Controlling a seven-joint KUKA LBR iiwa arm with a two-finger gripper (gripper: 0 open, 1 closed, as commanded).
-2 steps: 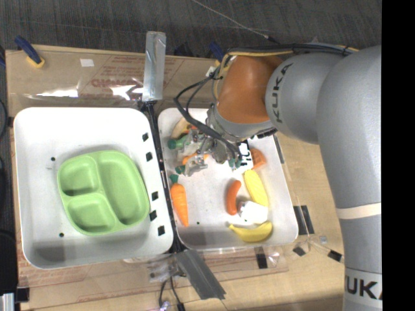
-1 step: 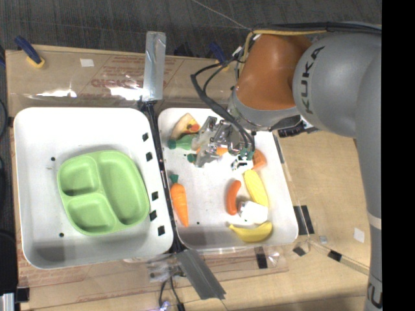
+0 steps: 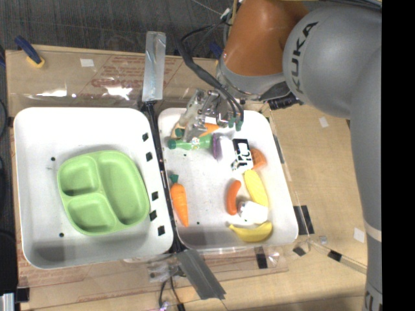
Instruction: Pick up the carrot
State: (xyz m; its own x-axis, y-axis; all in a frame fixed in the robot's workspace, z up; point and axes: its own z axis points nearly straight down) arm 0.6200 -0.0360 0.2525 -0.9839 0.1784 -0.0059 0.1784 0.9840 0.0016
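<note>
Worktop (image 3: 311, 173): brown board surface, clear plastic sheet (image 3: 84, 76) taped over the far left part. Two white bins sit directly on it, side by side and touching along the middle: left bin (image 3: 32, 128), right bin (image 3: 275, 173). Blue-and-yellow clip (image 3: 29, 52) at far left corner. Black tape marks (image 3: 305, 220) near right bin's near corner. White tape bits (image 3: 324, 122) on the right.
</note>
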